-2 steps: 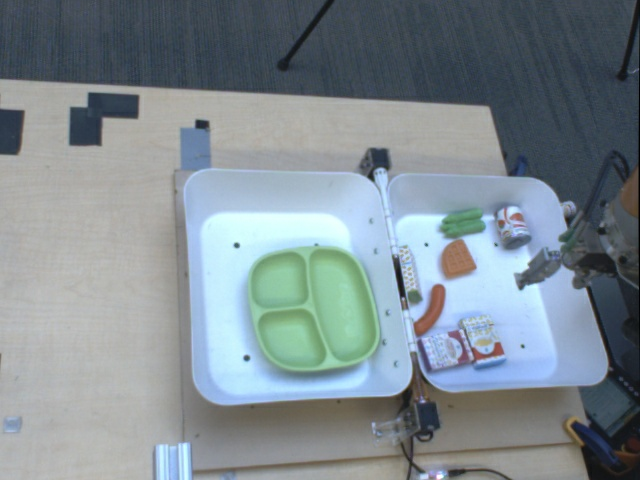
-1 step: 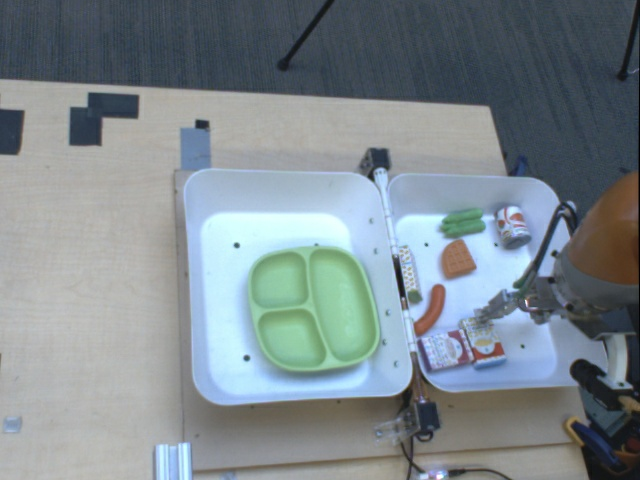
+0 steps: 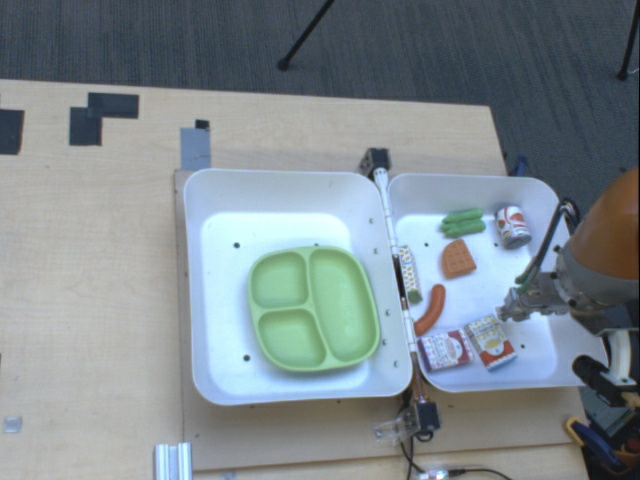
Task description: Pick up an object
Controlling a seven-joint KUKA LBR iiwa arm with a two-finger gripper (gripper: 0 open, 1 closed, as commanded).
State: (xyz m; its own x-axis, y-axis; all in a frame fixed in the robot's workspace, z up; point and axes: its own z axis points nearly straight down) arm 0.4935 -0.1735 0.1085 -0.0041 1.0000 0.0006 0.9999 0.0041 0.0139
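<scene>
The right bin (image 3: 540, 193) holds several small items: a green pea pod (image 3: 463, 222), a red and white can (image 3: 513, 225), an orange cracker-like piece (image 3: 459, 259), a red sausage (image 3: 430, 309) and two small cartons (image 3: 445, 350) (image 3: 490, 341). My gripper (image 3: 517, 306) reaches in from the right, low over the bin's right half. It sits just above and to the right of the nearer carton. I see nothing held in it.
The left bin (image 3: 220, 268) holds a light green divided plate (image 3: 315, 308). A ridge with a hinge (image 3: 385, 228) separates the two bins. The arm's orange band (image 3: 612, 230) hangs over the right bin's right rim.
</scene>
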